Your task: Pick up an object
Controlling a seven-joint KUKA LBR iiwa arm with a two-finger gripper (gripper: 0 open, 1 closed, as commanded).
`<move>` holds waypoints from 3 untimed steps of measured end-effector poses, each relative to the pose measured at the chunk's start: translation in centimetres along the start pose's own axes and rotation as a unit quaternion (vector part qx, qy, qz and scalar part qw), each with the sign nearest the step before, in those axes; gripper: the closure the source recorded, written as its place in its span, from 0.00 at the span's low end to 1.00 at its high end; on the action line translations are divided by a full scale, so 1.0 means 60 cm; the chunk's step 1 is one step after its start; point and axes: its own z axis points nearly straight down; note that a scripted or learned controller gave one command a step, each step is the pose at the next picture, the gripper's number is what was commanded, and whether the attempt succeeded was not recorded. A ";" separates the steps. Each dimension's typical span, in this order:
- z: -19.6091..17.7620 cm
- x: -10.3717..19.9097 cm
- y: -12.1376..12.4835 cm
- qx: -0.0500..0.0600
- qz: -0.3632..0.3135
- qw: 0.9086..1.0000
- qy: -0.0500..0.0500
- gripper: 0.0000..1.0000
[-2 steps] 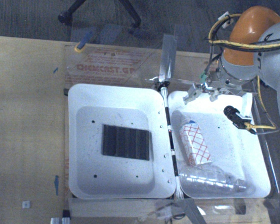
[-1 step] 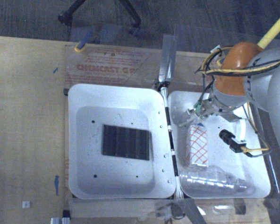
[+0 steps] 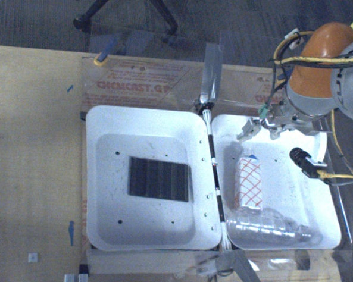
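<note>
The gripper (image 3: 262,128) hangs over the far end of the right bin (image 3: 332,227); whether it is wide or narrow I cannot tell at this angle. Nothing is visibly in its grasp. In that bin lie 2 objects: a white box with red lattice print (image 3: 250,183) and a clear, glossy plastic bottle (image 3: 269,228), probably crumpled. The left bin (image 3: 105,133) holds a flat, dark ribbed rectangle (image 3: 160,179).

Gripper (image 3: 262,128) above red-checked box (image 3: 249,183)

Robotics lab, bench (image 3: 28,128), white bins (image 3: 100,127)
</note>
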 end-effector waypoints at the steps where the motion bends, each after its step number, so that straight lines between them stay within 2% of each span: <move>1: 0.163 -0.022 -0.045 -0.003 -0.048 0.999 0.000 0.00; 2: 0.143 -0.025 -0.043 -0.005 -0.046 0.999 -0.001 1.00; 3: 0.000 0.012 0.022 0.000 -0.100 0.995 0.000 1.00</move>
